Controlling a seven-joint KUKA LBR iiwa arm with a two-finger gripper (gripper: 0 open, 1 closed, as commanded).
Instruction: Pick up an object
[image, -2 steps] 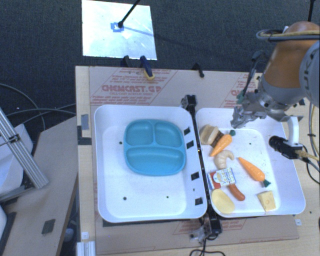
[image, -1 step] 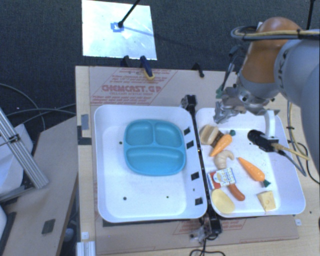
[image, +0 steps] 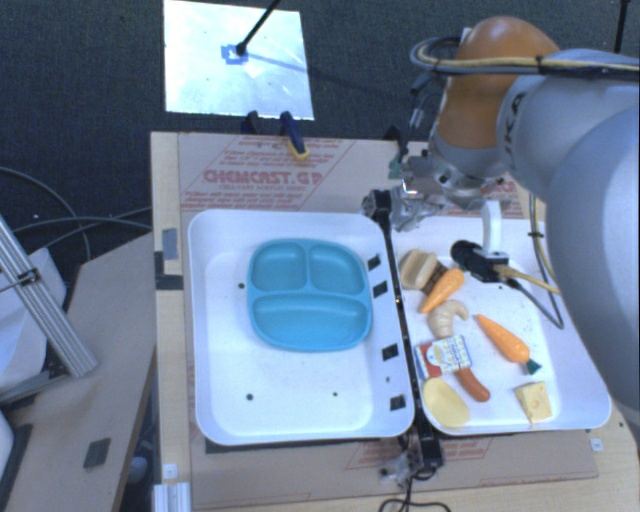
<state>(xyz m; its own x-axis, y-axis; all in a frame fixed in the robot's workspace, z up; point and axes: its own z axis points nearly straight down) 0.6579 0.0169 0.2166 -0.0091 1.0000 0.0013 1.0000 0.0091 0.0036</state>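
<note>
My gripper (image: 404, 212) hangs over the far left corner of the right bin (image: 570, 345), close to the wall between the two bins. Nothing shows between its tips. Just in front of it lie a tan bread piece (image: 418, 268) and an orange carrot (image: 442, 290). Nearer the front are a pale cashew-shaped piece (image: 447, 318), a second carrot (image: 503, 339), a small red and white carton (image: 443, 355), a red sausage (image: 474, 384), a yellow potato slice (image: 446, 402) and a cheese wedge (image: 535, 401).
The left bin (image: 215, 400) holds a blue divided plate (image: 308, 294) near its middle. My grey arm with its orange band (image: 490, 75) comes in from the upper right above the right bin's far side. Cardboard (image: 270, 170) lies under both bins.
</note>
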